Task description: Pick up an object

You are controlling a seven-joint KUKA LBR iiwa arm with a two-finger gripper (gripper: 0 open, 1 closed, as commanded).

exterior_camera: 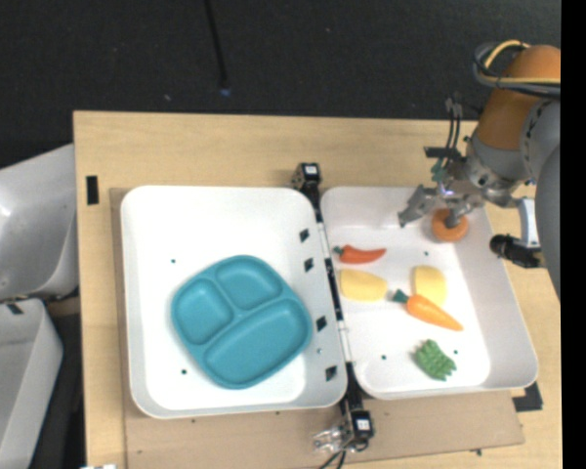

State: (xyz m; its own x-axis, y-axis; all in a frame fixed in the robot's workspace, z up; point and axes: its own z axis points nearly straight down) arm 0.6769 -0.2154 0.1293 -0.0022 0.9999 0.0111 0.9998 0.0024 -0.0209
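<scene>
My gripper (441, 209) hangs over the far right corner of the right bin (498, 360), open, with its jaws spread wide. A small round orange object (451, 227) lies on the bin floor just below and slightly right of it; it is not held. Further forward in the same bin lie a red chili pepper (361, 254), a yellow piece (363, 285), a second yellow piece (430, 280), an orange carrot (434, 310) and a green leafy piece (435, 358).
The left bin (146, 223) holds a blue divided plate (239, 320). A hinge strip with black clips (324, 281) separates the two bins. The grey arm with its orange band (513, 115) comes in from the upper right. Wooden bench (225, 145) surrounds the bins.
</scene>
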